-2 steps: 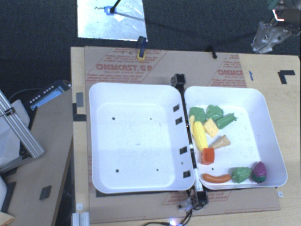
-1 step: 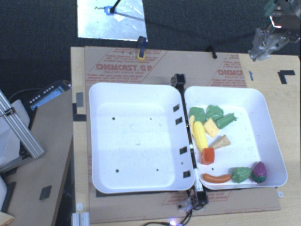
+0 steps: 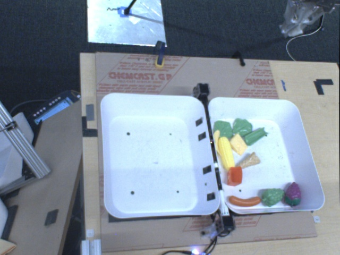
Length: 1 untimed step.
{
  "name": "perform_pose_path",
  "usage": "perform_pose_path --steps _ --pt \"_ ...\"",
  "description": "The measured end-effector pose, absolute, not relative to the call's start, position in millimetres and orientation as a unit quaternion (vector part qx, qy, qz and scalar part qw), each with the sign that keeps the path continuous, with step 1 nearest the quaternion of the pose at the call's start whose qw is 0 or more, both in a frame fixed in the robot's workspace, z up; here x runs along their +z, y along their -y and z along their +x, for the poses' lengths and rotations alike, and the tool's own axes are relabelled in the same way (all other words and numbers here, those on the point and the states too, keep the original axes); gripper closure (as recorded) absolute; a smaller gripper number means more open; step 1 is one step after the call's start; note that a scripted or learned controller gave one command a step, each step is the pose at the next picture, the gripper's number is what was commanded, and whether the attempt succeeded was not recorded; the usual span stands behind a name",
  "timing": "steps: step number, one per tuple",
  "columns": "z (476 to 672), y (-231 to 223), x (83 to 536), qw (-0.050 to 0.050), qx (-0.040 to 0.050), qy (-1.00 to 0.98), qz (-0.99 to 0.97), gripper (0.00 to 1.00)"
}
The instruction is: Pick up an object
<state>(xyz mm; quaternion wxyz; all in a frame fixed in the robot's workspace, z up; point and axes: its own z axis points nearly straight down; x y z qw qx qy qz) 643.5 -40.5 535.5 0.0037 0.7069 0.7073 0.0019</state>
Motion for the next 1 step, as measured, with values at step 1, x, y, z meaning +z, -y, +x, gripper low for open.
perform_pose_path --steps 1 --pt "631.6 86.3 535.4 0.001 0.0005 -0.707 0.708 1.00"
